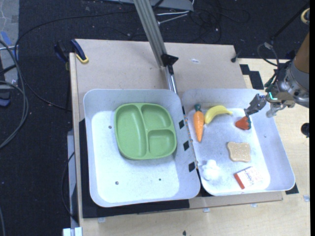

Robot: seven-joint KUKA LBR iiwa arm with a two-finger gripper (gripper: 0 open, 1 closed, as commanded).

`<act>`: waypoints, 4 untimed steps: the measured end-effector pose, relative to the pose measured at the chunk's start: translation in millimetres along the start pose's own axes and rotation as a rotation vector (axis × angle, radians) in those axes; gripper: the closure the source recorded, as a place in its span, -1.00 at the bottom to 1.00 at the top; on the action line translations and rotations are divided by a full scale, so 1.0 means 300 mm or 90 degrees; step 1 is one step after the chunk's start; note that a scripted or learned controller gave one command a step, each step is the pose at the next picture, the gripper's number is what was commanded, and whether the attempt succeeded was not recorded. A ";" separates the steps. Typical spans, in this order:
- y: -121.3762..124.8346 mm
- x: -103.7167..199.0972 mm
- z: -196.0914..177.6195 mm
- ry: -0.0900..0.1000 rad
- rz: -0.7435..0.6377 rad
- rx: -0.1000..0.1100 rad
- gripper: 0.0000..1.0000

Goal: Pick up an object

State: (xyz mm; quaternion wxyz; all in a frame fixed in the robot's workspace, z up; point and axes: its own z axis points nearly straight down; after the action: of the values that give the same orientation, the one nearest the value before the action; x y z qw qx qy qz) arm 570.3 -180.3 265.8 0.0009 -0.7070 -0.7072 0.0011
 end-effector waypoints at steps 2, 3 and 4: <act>0.036 -0.002 0.162 0.000 0.000 0.000 -1.00; 0.012 0.027 0.346 0.001 0.000 0.001 -1.00; 0.000 0.043 0.555 0.001 0.000 0.001 -1.00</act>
State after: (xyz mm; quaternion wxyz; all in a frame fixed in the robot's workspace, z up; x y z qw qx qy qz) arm 569.9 -167.4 99.4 0.0017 -0.7071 -0.7071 0.0011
